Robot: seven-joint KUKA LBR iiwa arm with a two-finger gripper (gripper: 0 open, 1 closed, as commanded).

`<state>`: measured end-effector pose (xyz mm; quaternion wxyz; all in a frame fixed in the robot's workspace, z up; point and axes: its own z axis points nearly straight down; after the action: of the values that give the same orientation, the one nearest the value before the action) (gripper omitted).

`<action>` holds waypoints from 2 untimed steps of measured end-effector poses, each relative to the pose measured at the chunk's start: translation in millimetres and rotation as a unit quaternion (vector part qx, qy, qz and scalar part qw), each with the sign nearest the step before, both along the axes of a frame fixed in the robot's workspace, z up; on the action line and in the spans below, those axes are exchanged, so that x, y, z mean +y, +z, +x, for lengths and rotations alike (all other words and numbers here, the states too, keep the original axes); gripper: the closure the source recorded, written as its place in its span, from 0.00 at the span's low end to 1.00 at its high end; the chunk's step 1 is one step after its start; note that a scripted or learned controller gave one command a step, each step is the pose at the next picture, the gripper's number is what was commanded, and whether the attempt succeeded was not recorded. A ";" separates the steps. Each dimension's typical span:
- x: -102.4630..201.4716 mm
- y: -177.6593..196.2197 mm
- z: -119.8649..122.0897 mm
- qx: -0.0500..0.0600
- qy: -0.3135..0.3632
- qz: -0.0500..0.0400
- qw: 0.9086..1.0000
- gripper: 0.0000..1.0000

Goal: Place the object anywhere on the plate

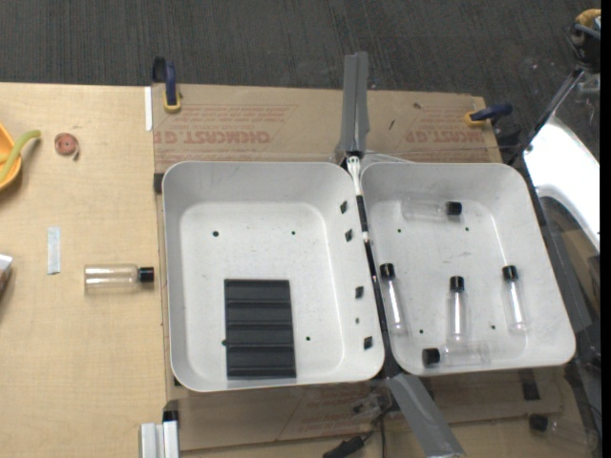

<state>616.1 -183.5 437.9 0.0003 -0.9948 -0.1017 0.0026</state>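
A black ribbed plate [259, 329] lies flat in the left bin [191, 256], near its front wall and a little left of centre. Several clear vials with black caps lie in the right bin [535, 256]. One vial [431, 211] lies crosswise near the back. Three more stand in a row pointing front to back: a left one [392, 303], a middle one [457, 311] and a right one [515, 305]. Another vial [458, 355] lies crosswise against the front wall.
A loose vial [113, 276] lies on the wooden bench left of the bins, beside a small pale strip [53, 251]. A yellow object [10, 156] and a small red disc [65, 143] sit at far left. Clamps [164, 86] hold the cardboard at the back.
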 end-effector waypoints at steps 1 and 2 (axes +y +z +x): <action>-39.2 2.4 -55.3 0.000 -0.002 0.000 1.000 0.00; -22.0 1.3 13.8 0.000 0.012 0.000 1.000 0.00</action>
<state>629.9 -205.5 439.2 0.0002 -0.9935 -0.1137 0.0028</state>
